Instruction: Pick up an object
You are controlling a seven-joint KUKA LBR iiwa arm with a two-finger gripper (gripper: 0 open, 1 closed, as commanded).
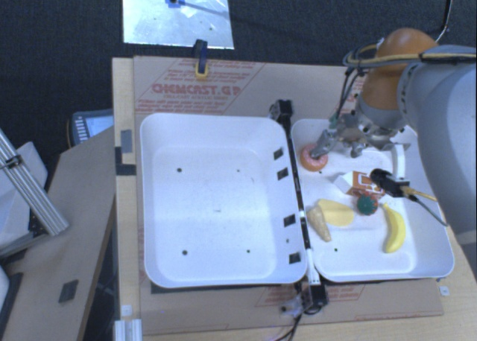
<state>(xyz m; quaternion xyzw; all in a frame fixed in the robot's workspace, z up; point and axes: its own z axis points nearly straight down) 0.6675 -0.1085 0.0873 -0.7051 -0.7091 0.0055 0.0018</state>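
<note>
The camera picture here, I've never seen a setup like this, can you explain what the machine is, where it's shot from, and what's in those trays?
One camera looks down at a slant on a bench with two shallow white bins: a left bin and a right bin. The grey machine with the orange band is a robot arm reaching in from the right. Its claw hangs over the right bin's far corner, beside a pink ring. Also there: a banana, a pale yellow piece, a tan cone-like item, a small green ball and an orange-and-white box. Nothing visibly sits in the claw.
</note>
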